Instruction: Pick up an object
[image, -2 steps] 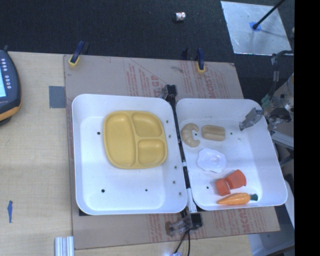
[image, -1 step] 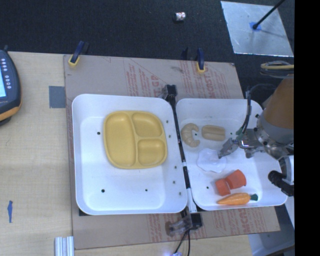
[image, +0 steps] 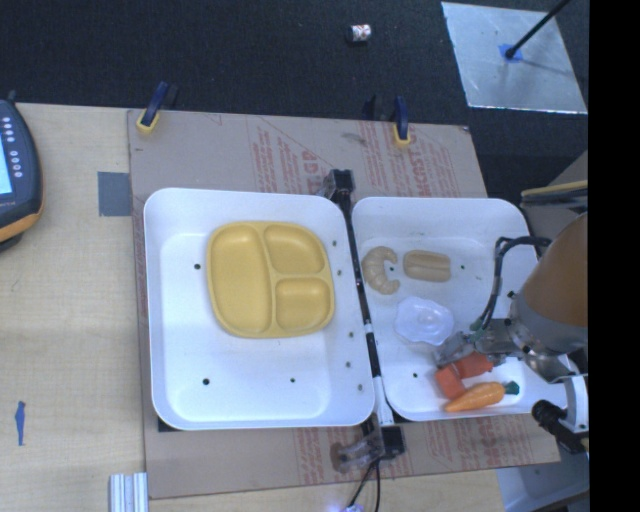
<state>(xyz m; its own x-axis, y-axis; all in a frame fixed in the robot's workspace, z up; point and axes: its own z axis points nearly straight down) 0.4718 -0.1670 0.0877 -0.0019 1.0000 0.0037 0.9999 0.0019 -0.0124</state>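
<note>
The right bin (image: 440, 215) holds a pale curved pastry (image: 380, 270), a tan bread roll (image: 427, 266), a clear plastic cup (image: 422, 322), a red piece (image: 450, 381) and an orange carrot (image: 475, 398). My gripper (image: 462, 352) hangs low in the bin's front right part, just above the red piece and right of the clear cup. It partly covers the red piece's upper right side. Whether it touches the piece is unclear. The arm (image: 555, 290) reaches in over the bin's right wall.
A yellow divided plate (image: 270, 278) lies in the left bin (image: 160, 300). A divider bar (image: 355, 290) runs between the bins. A control pendant (image: 15, 170) rests at the bench's left edge. Clamps (image: 400, 125) sit along the cardboard's far edge.
</note>
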